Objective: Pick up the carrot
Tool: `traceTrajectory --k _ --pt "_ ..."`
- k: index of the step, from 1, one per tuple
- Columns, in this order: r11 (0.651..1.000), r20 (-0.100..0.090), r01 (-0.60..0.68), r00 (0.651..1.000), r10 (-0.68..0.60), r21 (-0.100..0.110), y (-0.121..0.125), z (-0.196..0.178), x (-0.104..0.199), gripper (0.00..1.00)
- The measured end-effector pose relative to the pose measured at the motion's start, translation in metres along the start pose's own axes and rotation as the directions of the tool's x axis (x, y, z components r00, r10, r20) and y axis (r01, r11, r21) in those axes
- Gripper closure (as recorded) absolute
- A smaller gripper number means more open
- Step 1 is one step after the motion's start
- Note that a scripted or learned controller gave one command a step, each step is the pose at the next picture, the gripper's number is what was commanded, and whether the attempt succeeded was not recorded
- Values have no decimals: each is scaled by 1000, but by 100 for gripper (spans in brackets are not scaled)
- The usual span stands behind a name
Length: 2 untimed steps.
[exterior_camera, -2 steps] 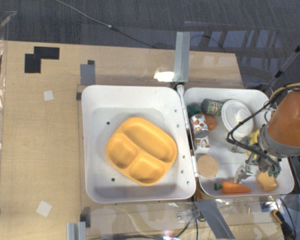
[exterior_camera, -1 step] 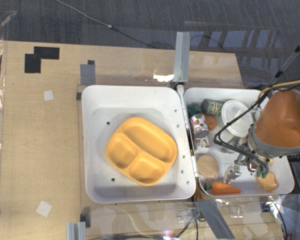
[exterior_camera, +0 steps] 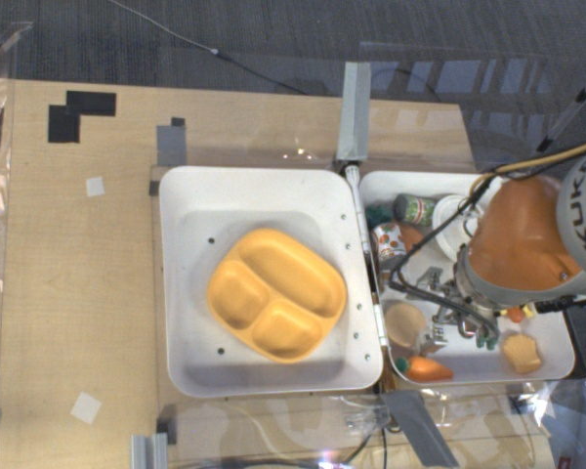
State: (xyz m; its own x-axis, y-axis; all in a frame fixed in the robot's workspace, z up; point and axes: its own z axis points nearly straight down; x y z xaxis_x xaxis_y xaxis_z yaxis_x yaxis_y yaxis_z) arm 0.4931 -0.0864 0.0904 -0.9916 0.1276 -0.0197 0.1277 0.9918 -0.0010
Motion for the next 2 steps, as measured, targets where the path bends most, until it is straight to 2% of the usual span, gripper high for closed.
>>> traceTrajectory --k 1,2 --pt "941 -6 -339 941 339 2 1 1 0 0" --pt "311 -5 -950 311 950 13 -5 -50 -12 0"
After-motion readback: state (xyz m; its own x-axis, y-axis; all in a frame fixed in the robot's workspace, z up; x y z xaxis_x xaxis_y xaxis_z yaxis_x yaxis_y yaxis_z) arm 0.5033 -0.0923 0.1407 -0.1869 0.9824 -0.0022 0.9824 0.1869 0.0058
